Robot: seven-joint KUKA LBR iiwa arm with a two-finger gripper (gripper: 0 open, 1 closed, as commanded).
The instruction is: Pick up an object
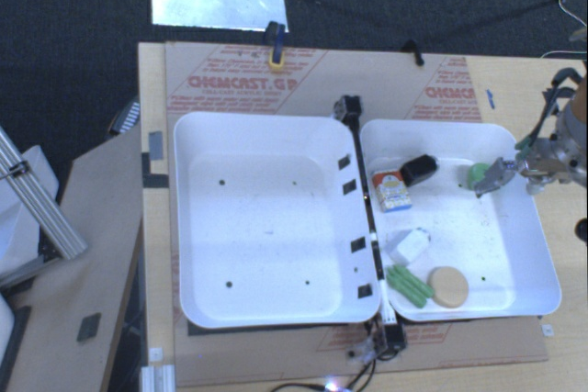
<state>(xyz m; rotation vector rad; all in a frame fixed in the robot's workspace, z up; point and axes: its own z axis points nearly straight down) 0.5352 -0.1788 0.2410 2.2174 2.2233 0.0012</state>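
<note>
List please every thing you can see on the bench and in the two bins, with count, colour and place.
bins: 2, white, side by side on the bench
black block: 1, black, right bin, far left part
small box: 1, red and white, right bin, beside the black block
white block: 1, white, right bin, middle left
green sticks: 2, green, right bin, near left corner
round disc: 1, tan, right bin, beside the green sticks
green object: 1, green, right bin, at the gripper tip
gripper: 1, grey, over the right bin's far right part
</note>
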